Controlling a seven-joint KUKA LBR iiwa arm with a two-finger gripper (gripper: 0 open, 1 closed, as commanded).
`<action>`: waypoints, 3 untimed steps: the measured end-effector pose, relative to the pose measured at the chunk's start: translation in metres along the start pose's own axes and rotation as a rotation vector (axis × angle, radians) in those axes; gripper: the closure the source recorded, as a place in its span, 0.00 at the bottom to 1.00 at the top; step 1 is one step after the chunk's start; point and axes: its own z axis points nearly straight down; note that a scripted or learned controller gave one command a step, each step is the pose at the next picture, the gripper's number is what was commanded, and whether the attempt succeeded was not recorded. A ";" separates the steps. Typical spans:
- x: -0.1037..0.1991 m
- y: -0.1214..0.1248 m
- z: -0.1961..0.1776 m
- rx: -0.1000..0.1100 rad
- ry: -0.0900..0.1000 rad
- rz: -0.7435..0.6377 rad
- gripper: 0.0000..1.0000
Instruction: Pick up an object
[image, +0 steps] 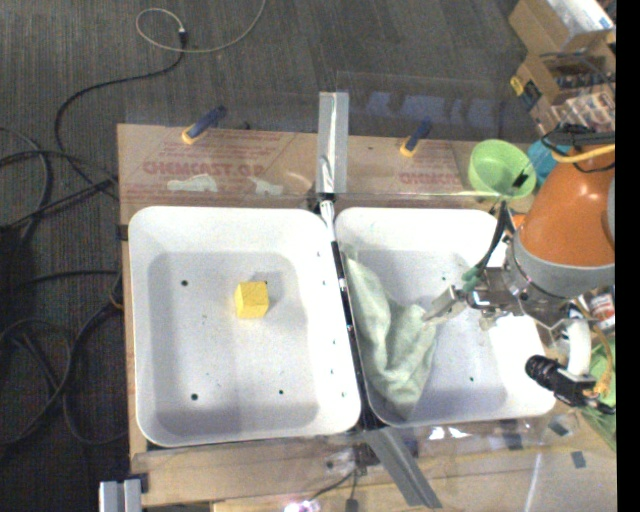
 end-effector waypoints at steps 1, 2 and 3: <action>-0.055 0.032 -0.002 -0.001 -0.002 -0.085 0.00; 0.006 0.041 0.124 -0.008 -0.001 -0.005 0.00; -0.002 0.108 0.127 -0.020 -0.004 0.059 0.00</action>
